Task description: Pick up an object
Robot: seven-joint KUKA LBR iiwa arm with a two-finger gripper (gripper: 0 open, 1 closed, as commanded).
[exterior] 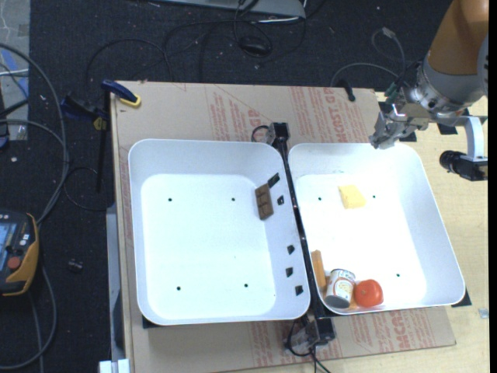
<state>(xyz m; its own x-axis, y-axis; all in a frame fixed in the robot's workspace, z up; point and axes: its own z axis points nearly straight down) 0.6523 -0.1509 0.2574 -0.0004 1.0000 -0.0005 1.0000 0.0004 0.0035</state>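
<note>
Gripper: your gripper hangs over the far rim of the right bin, above the bin floor and holding nothing; whether it is spread or pressed together you cannot tell from this slant.
Nearest target: the yellow block lies alone on the right bin's floor, near the far end, close to the gripper and well apart from everything else.
Handling: it looks like a small, light wedge, probably foam or plastic; you should expect it to slide on the smooth white floor if nudged. Take it across its narrow width, coming straight down.
Corner cluster: the can, the red ball and the orange stick crowd the near-left corner of the right bin, touching or nearly so.
Cluster risk: the ball would likely roll, the can looks hard and slick, and the wall blocks one finger.
Left bin: the brown bar lies against the right wall of the left bin; it looks flat and awkward to pinch.
Judgement: go for the yellow block first.
</note>
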